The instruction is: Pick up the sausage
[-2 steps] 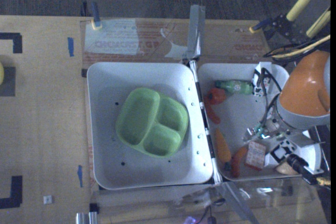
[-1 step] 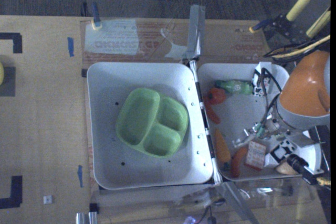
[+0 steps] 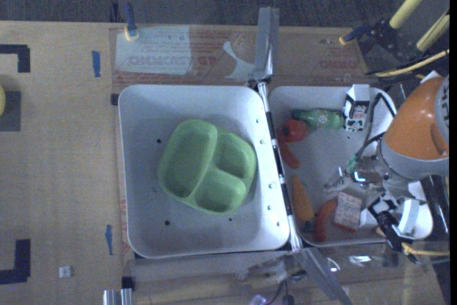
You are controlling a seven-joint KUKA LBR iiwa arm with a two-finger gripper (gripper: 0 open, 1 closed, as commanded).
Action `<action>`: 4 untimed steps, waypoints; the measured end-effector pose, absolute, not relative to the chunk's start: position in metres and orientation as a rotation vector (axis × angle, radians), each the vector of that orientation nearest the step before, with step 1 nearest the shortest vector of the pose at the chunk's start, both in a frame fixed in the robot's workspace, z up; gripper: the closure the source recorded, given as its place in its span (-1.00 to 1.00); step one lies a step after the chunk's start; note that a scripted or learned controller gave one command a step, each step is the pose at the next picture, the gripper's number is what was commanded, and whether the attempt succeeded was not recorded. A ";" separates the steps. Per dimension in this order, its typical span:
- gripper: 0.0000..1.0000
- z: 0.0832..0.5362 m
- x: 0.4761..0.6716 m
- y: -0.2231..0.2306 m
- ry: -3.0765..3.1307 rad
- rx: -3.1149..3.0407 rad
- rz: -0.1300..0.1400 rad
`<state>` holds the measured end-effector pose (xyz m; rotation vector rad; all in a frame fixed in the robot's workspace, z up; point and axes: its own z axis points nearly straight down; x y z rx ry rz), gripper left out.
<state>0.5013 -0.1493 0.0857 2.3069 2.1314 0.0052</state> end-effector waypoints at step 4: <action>-1.00 0.096 0.483 -0.108 2.604 1.737 0.005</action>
